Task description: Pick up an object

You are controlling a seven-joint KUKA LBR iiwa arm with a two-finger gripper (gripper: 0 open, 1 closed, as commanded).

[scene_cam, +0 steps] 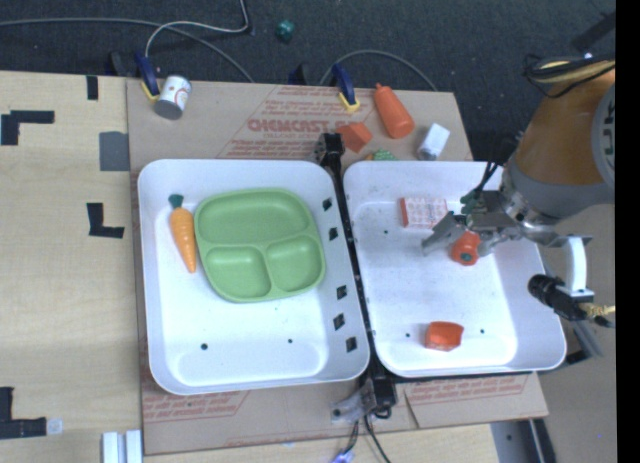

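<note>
The gripper (462,236) hangs over the right bin (400,346), and a small red-orange piece (465,249) sits right at its fingertips; whether the fingers are closed on it or merely beside it cannot be told from this angle. Going left to right: the wooden bench (60,301) carries black tape marks, then a cardboard sheet (285,121) under both bins. The left bin (240,366) holds a carrot (183,236) lying just beside a green divided plate (262,243). In the right bin a pink-and-white packet (423,211) lies near the back, left of the gripper, and an orange block (444,335) rests near the front wall. Behind the bins on the cardboard are a small can (172,94), blue clips (346,91), an orange bottle (393,111) and a white cube (434,140). Dark carpet (420,1) with loose cables lies beyond.
</note>
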